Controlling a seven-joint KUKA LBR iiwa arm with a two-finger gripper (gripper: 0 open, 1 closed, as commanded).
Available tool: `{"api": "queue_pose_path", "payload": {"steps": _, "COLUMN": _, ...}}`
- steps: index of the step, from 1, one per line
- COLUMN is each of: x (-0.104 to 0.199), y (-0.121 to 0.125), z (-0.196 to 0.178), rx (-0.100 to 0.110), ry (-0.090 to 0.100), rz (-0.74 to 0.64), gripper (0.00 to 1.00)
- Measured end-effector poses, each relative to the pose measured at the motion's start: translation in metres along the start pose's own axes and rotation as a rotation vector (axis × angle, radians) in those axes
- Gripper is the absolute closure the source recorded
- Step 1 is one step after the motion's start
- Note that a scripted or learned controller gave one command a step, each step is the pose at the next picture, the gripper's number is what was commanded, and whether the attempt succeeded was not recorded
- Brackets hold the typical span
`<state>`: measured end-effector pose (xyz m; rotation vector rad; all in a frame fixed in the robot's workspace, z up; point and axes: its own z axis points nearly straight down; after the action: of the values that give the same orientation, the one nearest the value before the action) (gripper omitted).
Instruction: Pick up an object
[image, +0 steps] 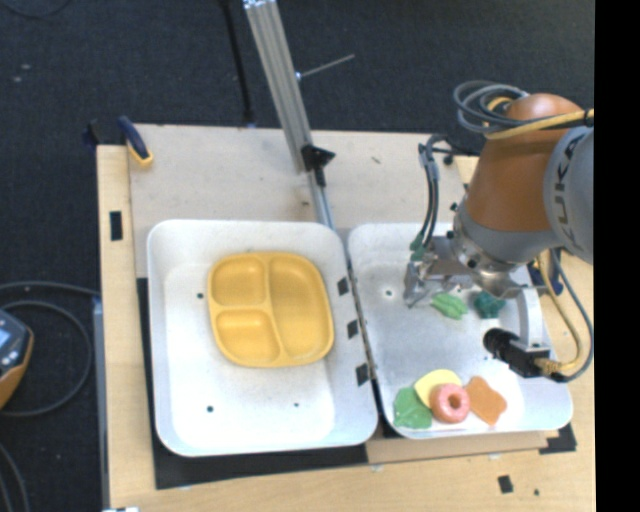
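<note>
- The tool (428, 285) hangs low over the right bin (390, 345), at its upper middle, under the grey and orange arm (520, 180).
- Whether it is wide or narrow I cannot tell; the wrist hides most of it.
- A light green piece (450, 306) lies just beside the tool, on its right, and a darker teal piece (487, 304) lies near that one. Neither is visibly gripped.
- Both look like small moulded toys: probably light, stiff and somewhat smooth, so a grip across the narrow middle seems safest.
- At the bin's near edge a cluster lies touching: green piece (410, 408), yellow piece (437, 384), pink ring (451, 403), orange piece (487, 400).
- The ring likely takes a pinch across its rim; crowding could make a clean grip harder.
- The yellow divided tray (270, 307) sits in the left bin (180, 400).
</note>
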<state>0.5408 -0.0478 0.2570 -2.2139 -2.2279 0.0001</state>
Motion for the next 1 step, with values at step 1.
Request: {"api": "queue_pose_path", "payload": {"steps": 1, "x": 0.0516, "y": 0.0072, "z": -0.0052, "rx": -0.003, "ry": 0.001, "rz": -0.002, "gripper": 1.0}}
